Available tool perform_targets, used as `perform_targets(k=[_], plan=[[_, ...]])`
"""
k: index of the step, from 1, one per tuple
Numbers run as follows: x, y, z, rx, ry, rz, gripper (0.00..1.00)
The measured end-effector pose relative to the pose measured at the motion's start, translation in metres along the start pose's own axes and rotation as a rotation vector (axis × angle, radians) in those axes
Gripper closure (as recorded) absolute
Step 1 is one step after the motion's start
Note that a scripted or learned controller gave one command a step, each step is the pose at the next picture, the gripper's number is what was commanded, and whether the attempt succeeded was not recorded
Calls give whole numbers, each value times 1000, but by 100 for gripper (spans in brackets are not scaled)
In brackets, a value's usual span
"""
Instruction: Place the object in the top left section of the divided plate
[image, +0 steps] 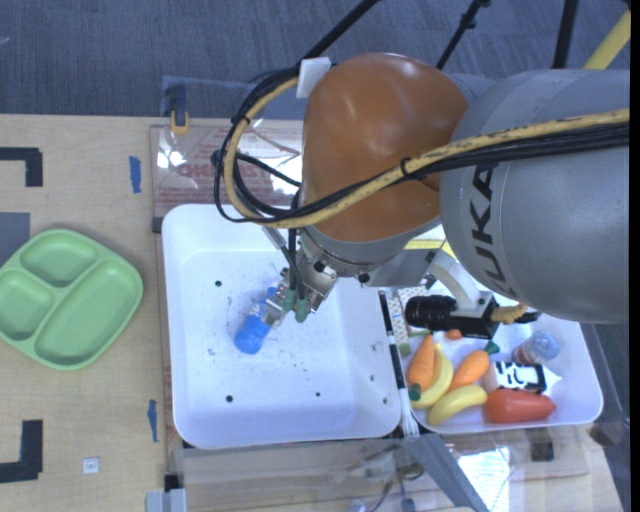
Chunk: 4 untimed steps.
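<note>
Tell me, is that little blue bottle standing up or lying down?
Lying down. The bottle rests slantwise on the left bin floor, its long side showing, right by the tool.

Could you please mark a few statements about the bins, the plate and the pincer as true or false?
1. The green plate lies inside the left bin. False: it rests on the bench, left of both bins.
2. The pincer is over the left bin. True.
3. A blue object lies in the left bin, at the pincer's tip. True.
4. The carrot and banana are on the plate. False: they lie in the right bin.
5. The plate has three sections. True.
6. The red pepper lies in the left bin. False: it is in the right bin.
</note>
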<state>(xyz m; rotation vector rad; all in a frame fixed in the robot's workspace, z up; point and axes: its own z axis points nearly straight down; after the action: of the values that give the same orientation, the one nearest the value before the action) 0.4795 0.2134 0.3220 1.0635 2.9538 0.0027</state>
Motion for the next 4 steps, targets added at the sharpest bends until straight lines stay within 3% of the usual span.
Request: perform_targets(k=[1, 2, 3, 4], plan=[[-16, 21, -114, -1, 0, 6, 100], [-23, 22, -10, 1, 0, 28, 100], [-63, 34, 6, -1, -1, -18, 100], [-55, 34, 52, 1, 0, 6, 100]])
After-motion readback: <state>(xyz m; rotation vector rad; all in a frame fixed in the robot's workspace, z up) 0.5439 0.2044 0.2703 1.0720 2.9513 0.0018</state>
